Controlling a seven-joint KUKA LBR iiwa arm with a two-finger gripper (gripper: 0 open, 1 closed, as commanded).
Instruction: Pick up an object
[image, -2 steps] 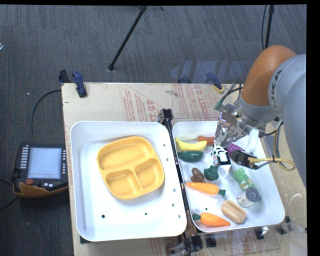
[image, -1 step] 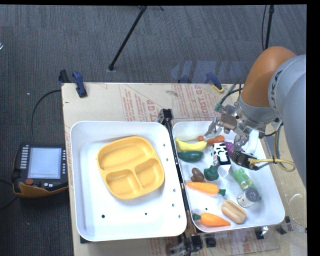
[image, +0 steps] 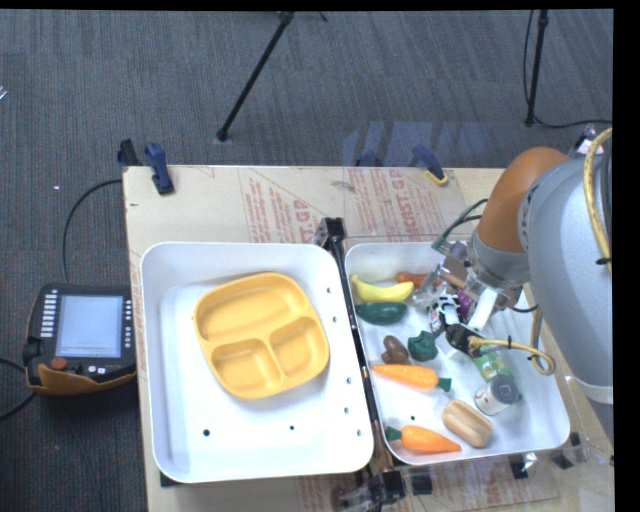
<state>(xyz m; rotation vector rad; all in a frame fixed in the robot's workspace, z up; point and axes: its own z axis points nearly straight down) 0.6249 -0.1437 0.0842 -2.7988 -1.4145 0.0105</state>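
The hand (image: 452, 322) is hovering low in the right bin (image: 555, 425) above the dark green toy (image: 422, 347); its state cannot be told. Step: approach. Next: descending and closing squarely.

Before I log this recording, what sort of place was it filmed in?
Most likely a robotics lab: a plywood bench clamped at its edge on grey carpet, a teach pendant lying on the floor beside it, and tripod legs behind. The right bin holds toy food.

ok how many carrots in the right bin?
2. One carrot lies mid-bin, the other carrot sits at the front edge of the right bin. More may hide under the arm.
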